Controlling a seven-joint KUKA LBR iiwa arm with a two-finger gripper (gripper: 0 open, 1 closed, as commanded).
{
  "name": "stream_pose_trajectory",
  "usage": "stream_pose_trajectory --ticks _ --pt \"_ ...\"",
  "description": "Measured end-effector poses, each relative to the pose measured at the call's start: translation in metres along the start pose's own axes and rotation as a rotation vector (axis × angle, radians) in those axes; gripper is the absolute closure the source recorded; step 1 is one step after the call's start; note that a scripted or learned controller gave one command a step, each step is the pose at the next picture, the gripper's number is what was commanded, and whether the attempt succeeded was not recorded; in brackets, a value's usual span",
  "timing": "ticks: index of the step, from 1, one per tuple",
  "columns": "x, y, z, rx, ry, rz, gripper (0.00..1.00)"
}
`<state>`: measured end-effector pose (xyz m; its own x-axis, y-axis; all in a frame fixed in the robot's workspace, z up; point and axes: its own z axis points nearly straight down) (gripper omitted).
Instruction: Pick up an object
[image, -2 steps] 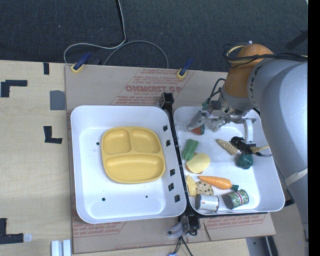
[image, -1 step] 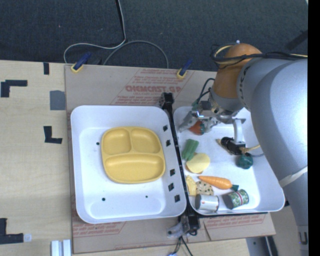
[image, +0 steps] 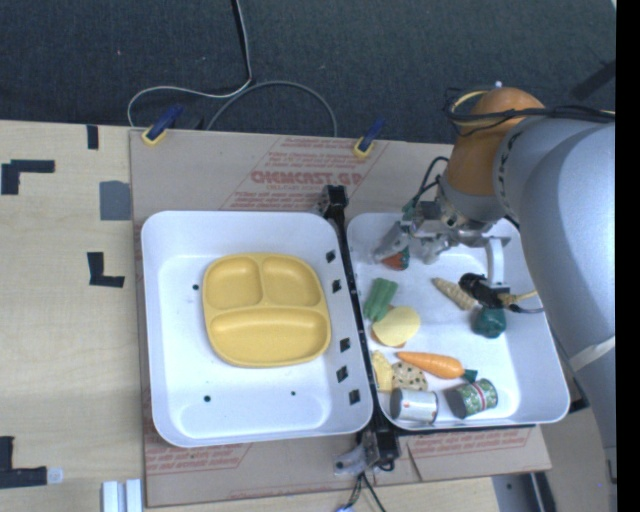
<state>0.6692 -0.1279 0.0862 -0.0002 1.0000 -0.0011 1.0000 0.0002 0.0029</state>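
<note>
A grey KUKA arm with an orange band (image: 492, 150) reaches in from the right of the frame, its gripper (image: 408, 243) lowered into the upper left corner of the right-hand white bin (image: 535, 370), directly over a small red-orange object (image: 397, 261) that lies against the bin floor there. Whether the tool is parted or closed cannot be told from this slanted view, and nothing is plainly seen held. The wrist appears angled down toward that corner, which suggests the red piece is the target of the pick. The remaining toy items lie scattered below and to the right: a green piece (image: 380, 298), a pale yellow round (image: 397, 326), an orange carrot (image: 431, 364), a silver can (image: 413, 405), a green-labelled can (image: 472, 397), a corn-like cob (image: 452, 291) and a teal object (image: 490, 321). In the left-hand bin (image: 170, 300) a yellow divided plate (image: 266, 309) sits alone at centre, well apart from the arm's work.
</note>
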Motion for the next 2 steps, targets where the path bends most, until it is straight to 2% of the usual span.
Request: stream_pose_trajectory --ticks 1,2 --pt "0.025 0.000 0.000 0.001 -0.001 -0.003 0.00" --pt "-0.001 0.000 0.000 0.000 0.000 0.000 0.00"
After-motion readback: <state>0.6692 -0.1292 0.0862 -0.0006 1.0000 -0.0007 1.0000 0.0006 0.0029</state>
